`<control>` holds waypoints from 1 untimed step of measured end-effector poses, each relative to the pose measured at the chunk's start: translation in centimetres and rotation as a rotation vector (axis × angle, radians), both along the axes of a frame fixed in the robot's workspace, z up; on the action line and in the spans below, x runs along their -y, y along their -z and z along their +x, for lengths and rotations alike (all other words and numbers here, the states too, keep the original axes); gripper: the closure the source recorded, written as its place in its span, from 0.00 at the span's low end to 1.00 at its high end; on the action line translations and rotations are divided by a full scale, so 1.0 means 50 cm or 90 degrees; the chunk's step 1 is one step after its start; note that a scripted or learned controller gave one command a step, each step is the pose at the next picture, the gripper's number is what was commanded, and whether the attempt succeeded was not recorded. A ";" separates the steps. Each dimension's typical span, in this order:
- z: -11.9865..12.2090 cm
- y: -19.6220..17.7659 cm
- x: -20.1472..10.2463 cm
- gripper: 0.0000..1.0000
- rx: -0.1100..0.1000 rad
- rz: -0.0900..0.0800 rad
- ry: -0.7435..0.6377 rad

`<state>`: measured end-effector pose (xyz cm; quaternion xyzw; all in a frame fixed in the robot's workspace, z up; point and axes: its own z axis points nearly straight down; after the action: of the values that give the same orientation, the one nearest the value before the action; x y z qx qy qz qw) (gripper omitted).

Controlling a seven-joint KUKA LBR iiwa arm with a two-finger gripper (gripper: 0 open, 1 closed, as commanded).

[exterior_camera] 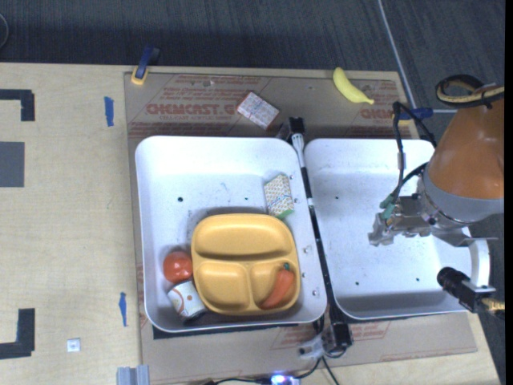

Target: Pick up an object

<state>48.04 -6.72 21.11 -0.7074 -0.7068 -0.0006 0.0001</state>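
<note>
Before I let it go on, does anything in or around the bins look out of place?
Two things lie outside the bins, on the board behind them: a banana and a small patterned packet. In the left bin, a carrot sits in a yellow divided tray.

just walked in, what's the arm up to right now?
The KUKA arm reaches in from the right, its pincer low over the right bin, nothing visibly in it. The pickable items sit in the left bin: a yellow divided tray with an orange carrot in one compartment, a red tomato and small can beside it, and a patterned packet near the divider.
</note>
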 end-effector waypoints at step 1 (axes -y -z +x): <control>0.003 -0.020 0.000 1.00 0.002 -0.001 0.000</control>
<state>48.18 -6.71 22.13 -0.7073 -0.7069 -0.0016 -0.0016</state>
